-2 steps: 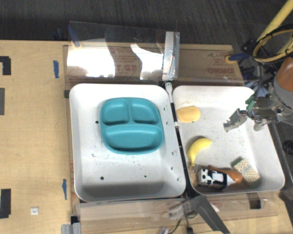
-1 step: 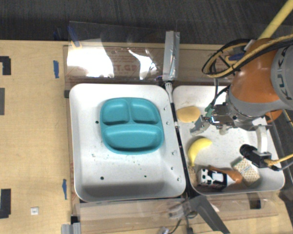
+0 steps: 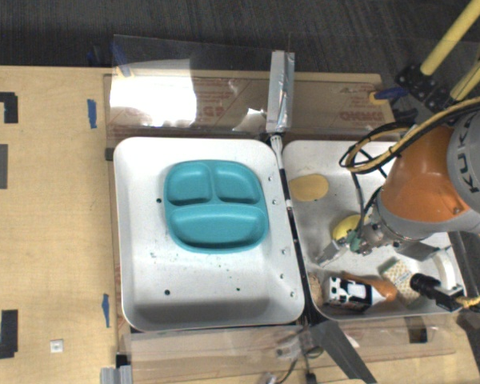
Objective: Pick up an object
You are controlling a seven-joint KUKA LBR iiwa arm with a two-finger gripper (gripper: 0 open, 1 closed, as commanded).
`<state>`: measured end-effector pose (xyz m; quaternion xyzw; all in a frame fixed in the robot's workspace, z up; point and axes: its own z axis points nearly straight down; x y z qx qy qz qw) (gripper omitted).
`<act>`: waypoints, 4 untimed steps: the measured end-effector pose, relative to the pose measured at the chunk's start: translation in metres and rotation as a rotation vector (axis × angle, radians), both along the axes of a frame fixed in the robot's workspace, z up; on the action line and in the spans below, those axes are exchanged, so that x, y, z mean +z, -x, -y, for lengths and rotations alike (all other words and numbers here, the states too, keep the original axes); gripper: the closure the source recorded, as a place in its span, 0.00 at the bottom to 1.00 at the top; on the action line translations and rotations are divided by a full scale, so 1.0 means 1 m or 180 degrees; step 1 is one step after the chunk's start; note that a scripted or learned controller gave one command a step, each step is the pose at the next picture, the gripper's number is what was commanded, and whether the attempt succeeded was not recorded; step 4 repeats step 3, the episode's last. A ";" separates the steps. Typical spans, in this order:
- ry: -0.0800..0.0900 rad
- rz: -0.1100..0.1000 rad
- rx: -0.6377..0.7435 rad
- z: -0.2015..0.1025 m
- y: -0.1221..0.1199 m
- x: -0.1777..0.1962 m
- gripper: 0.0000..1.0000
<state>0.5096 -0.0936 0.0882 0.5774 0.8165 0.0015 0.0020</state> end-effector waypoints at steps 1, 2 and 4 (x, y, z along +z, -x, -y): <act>0.0002 0.0010 0.0019 0.014 -0.059 -0.001 0.00; 0.0004 0.0034 0.0019 0.013 -0.061 0.011 1.00; 0.0002 0.0013 0.0049 -0.010 -0.091 0.100 1.00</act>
